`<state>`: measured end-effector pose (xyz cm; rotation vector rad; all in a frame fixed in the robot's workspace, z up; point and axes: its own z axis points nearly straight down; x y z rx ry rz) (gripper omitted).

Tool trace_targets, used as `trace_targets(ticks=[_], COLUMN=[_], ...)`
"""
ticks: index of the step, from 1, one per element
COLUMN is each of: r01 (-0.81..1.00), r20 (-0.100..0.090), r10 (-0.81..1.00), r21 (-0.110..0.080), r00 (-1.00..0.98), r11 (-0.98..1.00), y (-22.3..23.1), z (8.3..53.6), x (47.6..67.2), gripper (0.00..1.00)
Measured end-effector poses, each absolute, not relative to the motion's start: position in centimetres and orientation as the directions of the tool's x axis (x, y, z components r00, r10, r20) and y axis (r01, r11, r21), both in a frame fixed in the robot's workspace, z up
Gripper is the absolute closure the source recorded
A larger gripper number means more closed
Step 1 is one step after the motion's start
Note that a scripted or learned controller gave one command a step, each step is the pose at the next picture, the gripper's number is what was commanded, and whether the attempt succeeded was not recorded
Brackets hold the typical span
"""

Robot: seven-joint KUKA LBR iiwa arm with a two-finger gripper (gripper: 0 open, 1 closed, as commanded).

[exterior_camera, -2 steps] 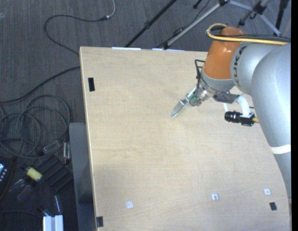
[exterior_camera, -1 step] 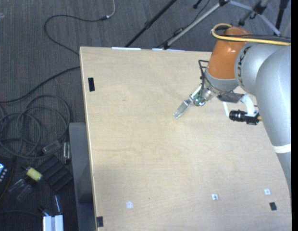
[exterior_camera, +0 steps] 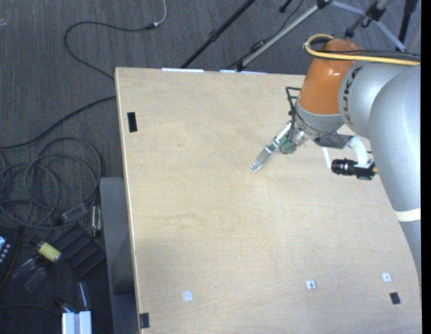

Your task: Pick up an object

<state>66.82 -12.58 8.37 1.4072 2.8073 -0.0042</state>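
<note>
Gripper (exterior_camera: 261,161) hangs over the bare, unlabelled bench (exterior_camera: 215,242)

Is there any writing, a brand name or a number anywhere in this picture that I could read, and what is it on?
No text can be read here.
The small white square markers near the front edge of the pale wooden bench top are too small and blurred to read.
The black rectangular patch near its left edge shows no letters.
The grey arm with the orange band shows no readable brand.
</note>
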Motion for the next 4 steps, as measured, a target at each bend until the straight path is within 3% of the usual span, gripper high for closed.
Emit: trace_targets(ticks=[4], r01=[0.677], r20=[0.000], r10=[0.677], r21=[-0.003], r00=[-0.736], r11=[0.736], y=[-12.80], z=[8.26], x=[66.11], gripper=[0.00])
